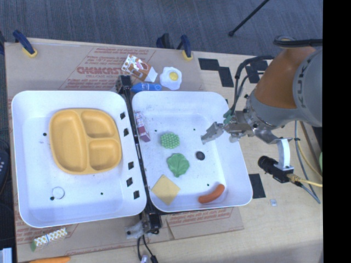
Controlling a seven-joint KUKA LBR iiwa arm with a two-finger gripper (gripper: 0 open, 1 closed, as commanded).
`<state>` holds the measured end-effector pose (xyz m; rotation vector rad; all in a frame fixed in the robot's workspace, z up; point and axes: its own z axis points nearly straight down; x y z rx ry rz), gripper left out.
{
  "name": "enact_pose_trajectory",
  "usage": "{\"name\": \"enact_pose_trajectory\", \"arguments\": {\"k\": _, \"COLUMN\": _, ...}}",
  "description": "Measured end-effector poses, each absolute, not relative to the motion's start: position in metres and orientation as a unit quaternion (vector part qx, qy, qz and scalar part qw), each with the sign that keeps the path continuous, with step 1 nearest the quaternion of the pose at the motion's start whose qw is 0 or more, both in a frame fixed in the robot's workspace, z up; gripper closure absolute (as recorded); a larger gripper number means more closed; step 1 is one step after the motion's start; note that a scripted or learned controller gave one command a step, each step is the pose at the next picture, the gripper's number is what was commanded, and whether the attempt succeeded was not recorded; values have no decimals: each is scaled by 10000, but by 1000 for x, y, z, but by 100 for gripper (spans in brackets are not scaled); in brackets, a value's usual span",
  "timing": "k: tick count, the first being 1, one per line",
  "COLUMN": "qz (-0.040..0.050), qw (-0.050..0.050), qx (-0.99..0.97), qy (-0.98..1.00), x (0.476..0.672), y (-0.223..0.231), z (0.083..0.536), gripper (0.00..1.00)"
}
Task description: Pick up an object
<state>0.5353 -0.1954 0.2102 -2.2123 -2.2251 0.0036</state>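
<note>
In the right bin [164, 98] you have a round dotted green piece [170, 141] near the middle, a leafy green piece [178, 164] just below it, a yellow cheese square [165, 189] by the front left corner, and an orange sausage [211, 194] along the front edge.

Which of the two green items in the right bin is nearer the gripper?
The flat leafy green piece, below the round dotted green one; it lies slightly closer to the gripper.

Grey ribbed carpet [109, 10] fills 12 o'clock. Black stand leg [258, 9] slants at 1 o'clock. Wooden bench [285, 223] w/ brown cardboard sheet [93, 64] on top; blue clamps [24, 43] at 10 & 12 o'clock edge. Even light.
</note>
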Motion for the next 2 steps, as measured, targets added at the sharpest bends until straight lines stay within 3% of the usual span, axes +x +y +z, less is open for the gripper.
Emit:
{"name": "enact_pose_trajectory", "arguments": {"k": 1, "qz": 11, "qw": 23, "qx": -7711, "qy": -6367, "x": 517, "y": -113, "z": 91, "gripper": 0}}
{"name": "enact_pose_trajectory", "arguments": {"k": 2, "qz": 17, "qw": 35, "qx": -7697, "qy": -6384, "x": 518, "y": -113, "z": 102, "gripper": 100}}
